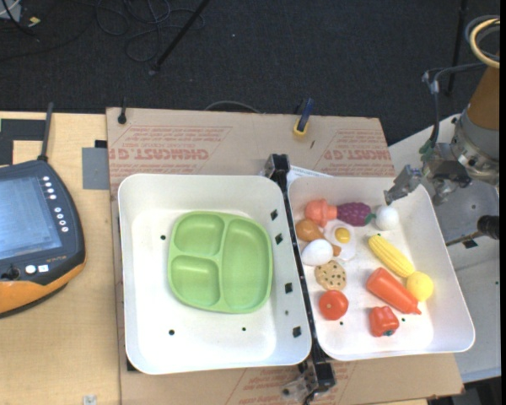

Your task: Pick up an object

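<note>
The right bin (455, 310) holds several toy foods: purple grapes (354, 213), a white ball (388, 218), a fried egg (341, 234), a white egg (318, 251), corn (390, 256), a cookie (330, 274), a carrot (392, 291), a lemon (419, 286), a tomato (333, 304) and a red pepper (384, 320). My gripper (422, 191) hangs over the bin's far right corner, just right of the white ball. It is open with nothing between its fingers.
A green divided plate (221, 261) lies in the left bin (143, 310). A black divider (291, 260) runs between the bins. A teach pendant (25, 226) rests at the far left, and a blue and yellow clamp (302, 121) sits on the cardboard behind.
</note>
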Robot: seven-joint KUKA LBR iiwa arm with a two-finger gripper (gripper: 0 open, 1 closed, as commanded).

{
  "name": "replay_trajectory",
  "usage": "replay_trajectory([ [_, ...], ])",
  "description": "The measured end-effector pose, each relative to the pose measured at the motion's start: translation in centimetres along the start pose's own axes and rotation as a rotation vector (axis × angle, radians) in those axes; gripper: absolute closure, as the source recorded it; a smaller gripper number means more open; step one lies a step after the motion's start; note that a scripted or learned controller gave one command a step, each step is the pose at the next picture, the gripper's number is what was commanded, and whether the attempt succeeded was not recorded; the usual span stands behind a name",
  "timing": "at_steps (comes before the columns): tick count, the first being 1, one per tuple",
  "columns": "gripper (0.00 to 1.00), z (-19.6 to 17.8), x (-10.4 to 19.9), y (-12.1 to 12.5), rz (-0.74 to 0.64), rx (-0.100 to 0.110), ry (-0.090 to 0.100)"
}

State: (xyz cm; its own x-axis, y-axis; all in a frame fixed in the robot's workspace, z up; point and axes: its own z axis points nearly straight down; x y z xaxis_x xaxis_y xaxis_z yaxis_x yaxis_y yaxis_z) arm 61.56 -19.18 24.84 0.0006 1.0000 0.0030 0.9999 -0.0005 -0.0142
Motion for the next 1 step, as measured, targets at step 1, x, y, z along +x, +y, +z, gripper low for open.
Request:
replay_trajectory([
  [1, 0.0, -0.81, -0.02, 0.2, -0.002, -0.012, -0.002],
])
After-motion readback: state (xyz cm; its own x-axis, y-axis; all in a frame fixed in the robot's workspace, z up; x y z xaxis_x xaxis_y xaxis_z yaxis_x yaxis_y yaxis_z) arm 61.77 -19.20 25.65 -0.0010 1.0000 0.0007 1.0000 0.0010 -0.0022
